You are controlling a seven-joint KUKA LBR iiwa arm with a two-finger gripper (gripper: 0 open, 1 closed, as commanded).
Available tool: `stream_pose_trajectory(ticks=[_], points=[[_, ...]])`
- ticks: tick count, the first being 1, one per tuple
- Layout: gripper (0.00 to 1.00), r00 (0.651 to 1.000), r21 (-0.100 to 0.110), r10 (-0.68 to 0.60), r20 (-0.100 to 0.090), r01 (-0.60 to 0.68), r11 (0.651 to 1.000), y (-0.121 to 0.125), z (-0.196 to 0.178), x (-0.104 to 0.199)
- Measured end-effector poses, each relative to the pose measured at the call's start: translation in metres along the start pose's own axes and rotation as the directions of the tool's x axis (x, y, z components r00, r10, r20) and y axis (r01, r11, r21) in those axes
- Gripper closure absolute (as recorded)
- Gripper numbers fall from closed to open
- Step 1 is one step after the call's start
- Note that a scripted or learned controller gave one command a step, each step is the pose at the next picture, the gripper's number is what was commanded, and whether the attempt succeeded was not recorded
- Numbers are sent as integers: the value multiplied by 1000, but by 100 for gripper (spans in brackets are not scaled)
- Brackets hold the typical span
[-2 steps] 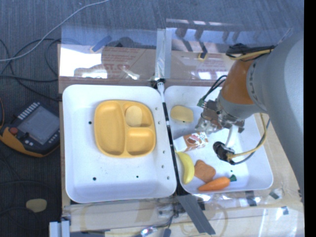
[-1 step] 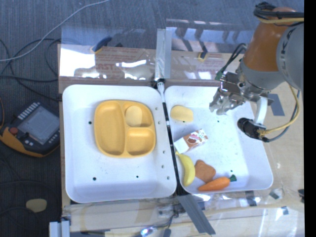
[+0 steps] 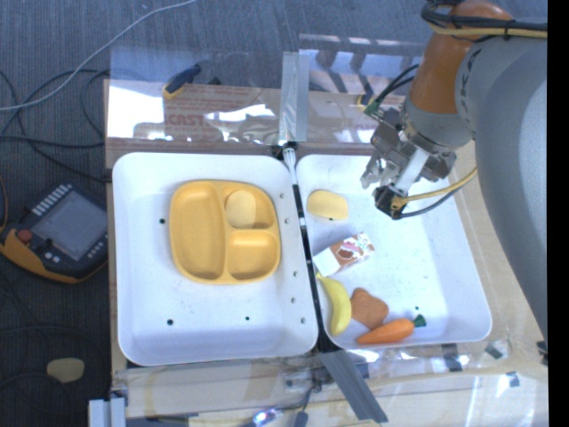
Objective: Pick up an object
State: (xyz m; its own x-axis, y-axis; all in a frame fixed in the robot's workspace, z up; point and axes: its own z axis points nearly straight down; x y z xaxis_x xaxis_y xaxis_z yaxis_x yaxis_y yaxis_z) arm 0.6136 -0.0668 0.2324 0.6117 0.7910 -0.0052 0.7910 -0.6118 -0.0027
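My gripper (image 3: 380,169) hangs over the far part of the right bin (image 3: 444,265), with nothing visibly held. Just to its left, a pale yellow rounded piece (image 3: 327,205) lies near the divider. Nearer the front, a small red-and-white carton (image 3: 347,252) lies tilted. Along the bin's front edge are a yellow banana (image 3: 336,302), a brown-orange lump (image 3: 369,308) and an orange carrot (image 3: 387,331) with a green tip.
The left bin (image 3: 142,310) holds a yellow divided plate (image 3: 224,231). A raised rim (image 3: 302,238) separates the two bins. A handheld pendant (image 3: 55,229) lies on the floor at the left. The right half of the right bin's floor is bare white.
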Motion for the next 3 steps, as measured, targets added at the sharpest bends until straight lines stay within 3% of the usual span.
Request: stream_pose_trajectory(ticks=[1,2,3], points=[[100,846,-4,-533,0,533,846,-28,-68,4],[100,901,-3,-435,-1,435,901,-52,-100,-48],[100,971,0,-238,-1,238,971,5,30,11]])
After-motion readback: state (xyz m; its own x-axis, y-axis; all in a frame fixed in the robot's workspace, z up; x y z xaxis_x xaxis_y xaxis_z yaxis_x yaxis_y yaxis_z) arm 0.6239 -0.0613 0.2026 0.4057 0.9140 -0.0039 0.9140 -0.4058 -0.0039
